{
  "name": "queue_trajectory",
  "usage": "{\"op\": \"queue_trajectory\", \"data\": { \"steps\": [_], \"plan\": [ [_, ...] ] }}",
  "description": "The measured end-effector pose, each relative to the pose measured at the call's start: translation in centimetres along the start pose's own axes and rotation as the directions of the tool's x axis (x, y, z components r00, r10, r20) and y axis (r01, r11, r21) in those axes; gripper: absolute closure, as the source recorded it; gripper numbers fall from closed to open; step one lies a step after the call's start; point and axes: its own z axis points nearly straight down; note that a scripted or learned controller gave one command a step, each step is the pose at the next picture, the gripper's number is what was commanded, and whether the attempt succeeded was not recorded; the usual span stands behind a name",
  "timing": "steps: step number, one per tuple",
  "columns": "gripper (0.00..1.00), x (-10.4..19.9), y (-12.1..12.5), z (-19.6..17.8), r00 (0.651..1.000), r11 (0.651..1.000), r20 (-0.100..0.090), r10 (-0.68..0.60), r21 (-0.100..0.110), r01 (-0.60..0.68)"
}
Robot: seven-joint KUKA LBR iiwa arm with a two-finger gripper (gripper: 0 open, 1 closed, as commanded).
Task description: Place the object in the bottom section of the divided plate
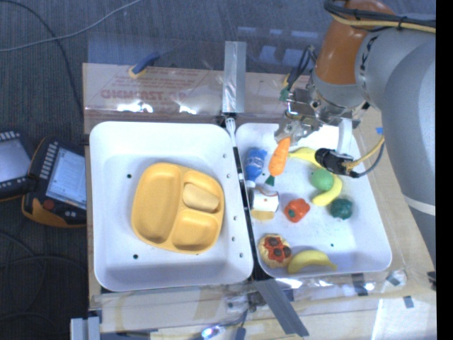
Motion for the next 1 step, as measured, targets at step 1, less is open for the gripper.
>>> {"op": "queue_trajectory", "data": {
  "steps": [1],
  "plan": [
    [1.00,4.81,-5.50,2.18,0.993,0.993,-0.007,0.116,0.004,-0.116]
  ]
}}
